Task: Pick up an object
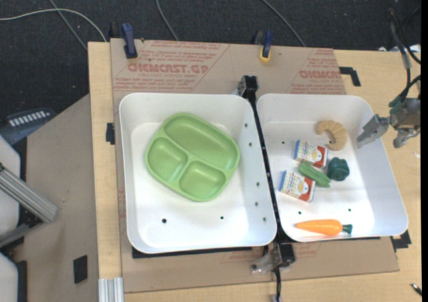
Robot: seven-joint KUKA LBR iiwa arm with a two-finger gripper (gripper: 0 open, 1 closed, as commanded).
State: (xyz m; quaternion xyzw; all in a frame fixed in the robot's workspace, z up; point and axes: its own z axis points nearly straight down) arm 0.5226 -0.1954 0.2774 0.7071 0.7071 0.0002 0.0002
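Observation:
The right bin (381, 194) holds a tan croissant (332, 131), two small white cartons (309, 154) (297, 186), a long green vegetable (314, 175), a dark green round piece (338, 169) and an orange carrot (322, 228). My gripper (386, 133) hangs at that bin's right rim, to the right of the croissant and apart from it. Its fingers are spread open with nothing between them.
The left bin (134, 214) holds a light green divided plate (192, 157). A black clamp (248, 85) sits at the back where the two bins meet. Blue and yellow clips (128, 40) (266, 45) hold the cardboard sheet at the bench's far edge.

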